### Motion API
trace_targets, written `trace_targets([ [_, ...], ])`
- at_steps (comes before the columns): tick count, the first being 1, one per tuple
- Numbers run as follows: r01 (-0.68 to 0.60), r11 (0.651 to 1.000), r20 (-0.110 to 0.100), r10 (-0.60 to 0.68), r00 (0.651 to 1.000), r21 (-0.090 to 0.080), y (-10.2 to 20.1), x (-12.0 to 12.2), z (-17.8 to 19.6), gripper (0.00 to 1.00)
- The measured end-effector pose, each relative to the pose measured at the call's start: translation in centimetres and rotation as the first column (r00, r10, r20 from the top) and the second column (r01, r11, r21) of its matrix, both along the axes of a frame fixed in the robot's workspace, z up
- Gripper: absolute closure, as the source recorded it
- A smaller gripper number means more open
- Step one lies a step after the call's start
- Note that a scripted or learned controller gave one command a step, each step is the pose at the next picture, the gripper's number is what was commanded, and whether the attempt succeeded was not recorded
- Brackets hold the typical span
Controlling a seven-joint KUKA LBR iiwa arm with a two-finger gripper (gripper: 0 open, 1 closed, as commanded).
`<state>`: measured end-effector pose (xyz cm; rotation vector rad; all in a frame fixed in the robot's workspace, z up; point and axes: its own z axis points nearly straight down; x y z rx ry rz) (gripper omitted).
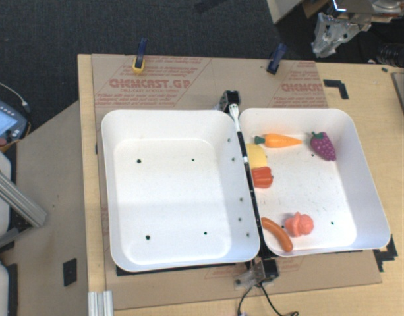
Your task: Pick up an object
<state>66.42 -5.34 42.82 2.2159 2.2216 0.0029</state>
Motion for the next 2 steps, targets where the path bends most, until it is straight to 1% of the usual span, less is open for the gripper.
trace_targets([
  [1,0.000,1.000,0.002,0.000,1.000,0.000,1.98,0.29,1.54,1.00],
  [2,0.002,1.000,-0.002,-0.002,1.000,0.001,2.93,0.24,1.36,1.00],
])
